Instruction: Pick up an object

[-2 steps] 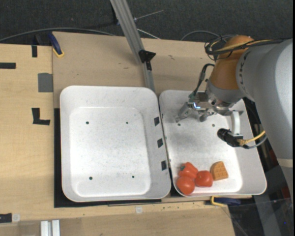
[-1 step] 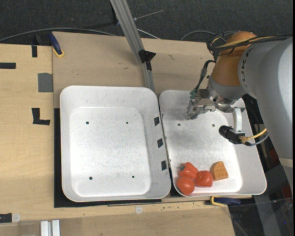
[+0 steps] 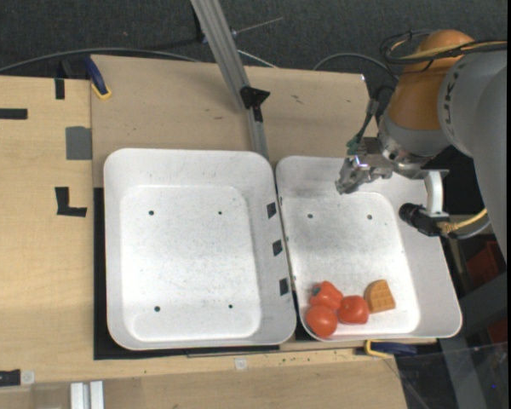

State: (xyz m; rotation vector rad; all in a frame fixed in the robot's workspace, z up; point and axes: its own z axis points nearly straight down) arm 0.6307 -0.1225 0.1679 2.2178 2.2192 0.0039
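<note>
In the right bin (image 3: 324,177), near its front edge, lie red rounded pieces (image 3: 334,308) that look like tomatoes or peppers, bunched together. A small tan-orange block (image 3: 379,296) sits just to their right. My gripper (image 3: 354,177) hangs over the far edge of the right bin, well away from these objects. The orange band and grey wrist rise behind it at the upper right. Nothing shows between the fingers from here.
The left bin (image 3: 119,228) sits beside the right one, sharing a middle wall with black clips. A slanted metal pole (image 3: 226,49) crosses above the bins' far edge. Cables loop around the wrist at upper right. The wooden bench carries black tape marks at left.
</note>
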